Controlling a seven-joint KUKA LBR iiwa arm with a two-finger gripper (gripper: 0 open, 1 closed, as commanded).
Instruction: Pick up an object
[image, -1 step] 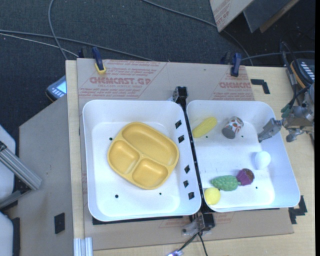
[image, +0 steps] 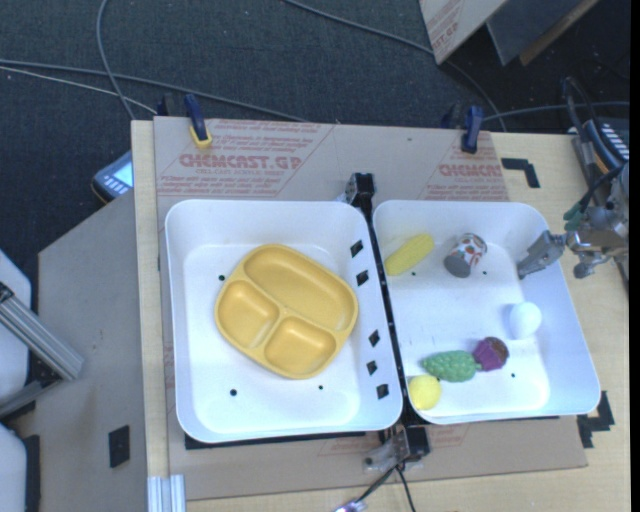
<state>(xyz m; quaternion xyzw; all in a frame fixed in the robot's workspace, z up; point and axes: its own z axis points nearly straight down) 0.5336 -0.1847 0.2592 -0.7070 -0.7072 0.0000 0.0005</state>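
Claw (image: 545, 252) parked at the right rim of the right bin (image: 470, 405), up near its far corner. One grey finger pokes over the rim; spread cannot be told from this angle. Nothing between the fingers, so no grasp yet.

Closest candidate: white ball (image: 522, 319), just below the claw along the same wall. Smooth, round, pale against the white floor, likely to roll off if pinched off-centre. Better to come straight down over its middle and close evenly.

Next nearest: small grey and brown can-like thing (image: 464, 254), lying to the left of the claw, roughly level with it. Stubby, seemingly hard-sided, probably the steadiest grip.

Farther left still: yellow corn cob (image: 409, 254), long and tapered, resting near the divider. Best squeezed across the narrow width.

Well below and left of the claw: bumpy purple piece (image: 490, 352) touching a knobbly green piece (image: 450, 366), with a smooth yellow lemon (image: 425, 391) just beside. Crowded, so harder to single out.

Far left, in the other bin (image: 190, 330): glossy yellow divided plate (image: 287, 310), flat and wide, poor for a pinch.
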